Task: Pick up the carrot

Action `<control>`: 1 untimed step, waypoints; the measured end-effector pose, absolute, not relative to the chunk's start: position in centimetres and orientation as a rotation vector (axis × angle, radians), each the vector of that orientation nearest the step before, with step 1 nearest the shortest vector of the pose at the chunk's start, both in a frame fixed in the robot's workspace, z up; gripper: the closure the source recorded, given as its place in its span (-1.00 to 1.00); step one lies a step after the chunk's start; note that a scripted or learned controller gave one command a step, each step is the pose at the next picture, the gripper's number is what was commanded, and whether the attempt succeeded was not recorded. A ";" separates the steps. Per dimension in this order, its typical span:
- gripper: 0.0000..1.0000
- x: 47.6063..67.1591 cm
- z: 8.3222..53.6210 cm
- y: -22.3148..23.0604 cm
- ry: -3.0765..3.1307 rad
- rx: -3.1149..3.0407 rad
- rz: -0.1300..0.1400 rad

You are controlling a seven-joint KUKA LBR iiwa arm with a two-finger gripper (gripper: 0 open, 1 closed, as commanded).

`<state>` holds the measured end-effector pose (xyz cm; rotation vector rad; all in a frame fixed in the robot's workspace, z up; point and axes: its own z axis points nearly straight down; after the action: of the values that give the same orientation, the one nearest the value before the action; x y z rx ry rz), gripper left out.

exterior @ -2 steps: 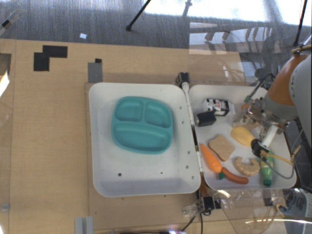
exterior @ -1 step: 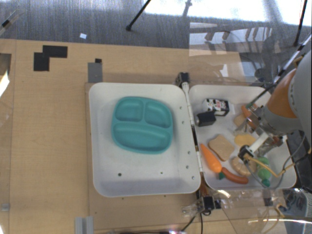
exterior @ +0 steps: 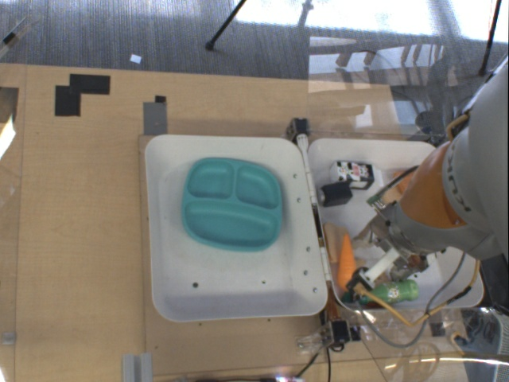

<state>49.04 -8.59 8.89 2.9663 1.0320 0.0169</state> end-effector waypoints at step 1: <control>-1.00 49.3 8.9 -8.8 0.473 3.097 0.030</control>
<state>49.31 -8.77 8.89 3.0974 0.4733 0.0303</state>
